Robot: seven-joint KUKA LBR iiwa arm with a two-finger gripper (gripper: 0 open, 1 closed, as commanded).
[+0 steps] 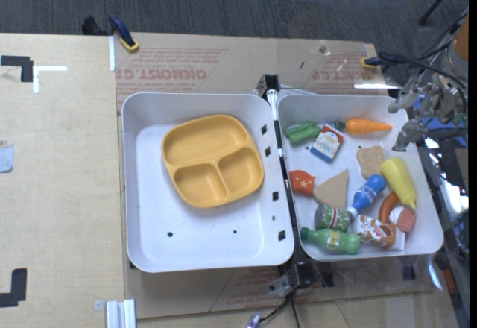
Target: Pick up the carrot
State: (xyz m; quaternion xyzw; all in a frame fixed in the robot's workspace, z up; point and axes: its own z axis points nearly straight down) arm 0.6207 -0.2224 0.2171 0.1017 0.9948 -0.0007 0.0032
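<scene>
White bins: right bin [298,170] beside left bin [141,170], their inner walls touching.
Yellow plate [212,159]: three-part, in the left bin, well apart from the right bin.
Gripper [417,114]: over the right bin's far right rim; how its fingers stand, I cannot tell.
Carrot [367,125]: orange, flat against the right bin's far wall, green end leftward, free of the gripper.
</scene>
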